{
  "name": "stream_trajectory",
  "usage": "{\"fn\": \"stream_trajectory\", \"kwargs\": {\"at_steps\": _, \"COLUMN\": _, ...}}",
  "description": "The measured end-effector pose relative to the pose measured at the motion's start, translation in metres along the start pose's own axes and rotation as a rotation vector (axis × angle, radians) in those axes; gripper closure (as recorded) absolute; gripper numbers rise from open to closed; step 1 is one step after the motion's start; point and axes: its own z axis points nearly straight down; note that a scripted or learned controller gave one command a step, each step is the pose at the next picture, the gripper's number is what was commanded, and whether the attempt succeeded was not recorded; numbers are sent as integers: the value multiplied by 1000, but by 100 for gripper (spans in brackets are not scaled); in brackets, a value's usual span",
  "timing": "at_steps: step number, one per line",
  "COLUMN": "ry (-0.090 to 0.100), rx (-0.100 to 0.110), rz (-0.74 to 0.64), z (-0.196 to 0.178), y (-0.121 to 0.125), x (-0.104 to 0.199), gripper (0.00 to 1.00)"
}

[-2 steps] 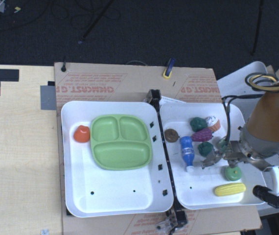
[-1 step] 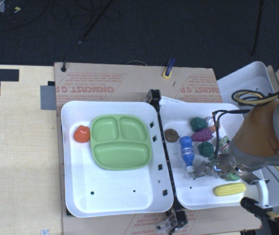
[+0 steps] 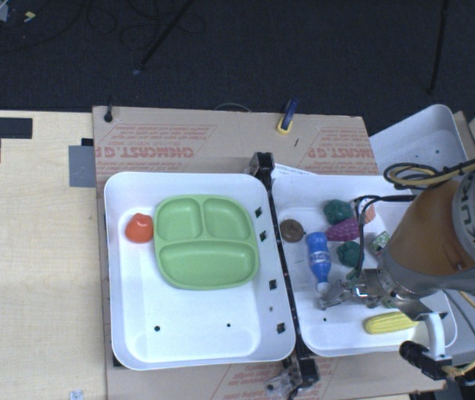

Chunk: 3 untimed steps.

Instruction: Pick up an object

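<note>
At the frame's lower right, the arm (image 3: 437, 240) wore a broad orange band above grey housing, black and yellow cables looping over its top.

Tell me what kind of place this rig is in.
Likely a robotics lab test bench: two white bins on cardboard, toy items like a green tray and blue bottle, cables on dark carpet.

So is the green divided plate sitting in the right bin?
No, the green divided plate lies in the left bin, with an orange cup beside it.
</note>
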Motion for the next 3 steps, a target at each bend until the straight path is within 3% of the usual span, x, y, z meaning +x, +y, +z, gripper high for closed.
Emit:
{"fn": "stream_trajectory", "kwargs": {"at_steps": 1, "ry": 1, "rx": 0, "rz": 10, "z": -12, "y": 0, "x": -2, "gripper": 100}}
{"fn": "stream_trajectory", "kwargs": {"at_steps": 3, "ry": -2, "rx": -5, "rz": 1, "z": -133, "y": -7, "x": -4, "gripper": 100}}
